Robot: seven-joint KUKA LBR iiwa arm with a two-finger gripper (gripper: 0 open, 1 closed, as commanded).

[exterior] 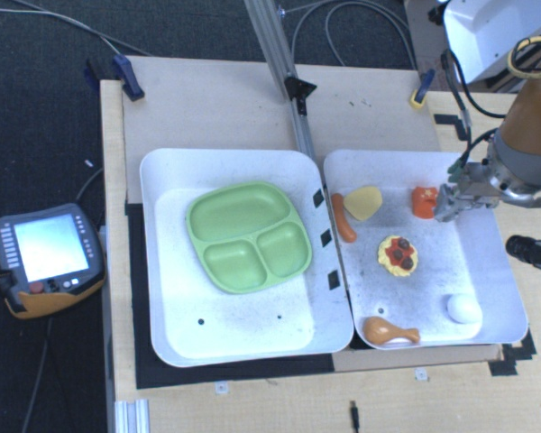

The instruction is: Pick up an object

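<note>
The right bin (pixel 487 269) holds several toy foods: an orange-red block (pixel 424 202), a yellow wedge (pixel 364 202), an orange sausage (pixel 343 218), a small pizza with red toppings (pixel 398 255), a white egg (pixel 463 309) and a chicken drumstick (pixel 389 332). My gripper (pixel 451 204) hangs at the right bin's far right side, just right of the orange-red block and close against it. Whether anything sits between its fingers is hidden by the wrist.
The left bin (pixel 162 242) carries a green divided plate (pixel 249 236). A slanted metal pole (pixel 275 39) rises from between the bins at the back. A teach pendant (pixel 45 258) lies off the bench at left. Blue clamps (pixel 126 76) grip the bench's far edge.
</note>
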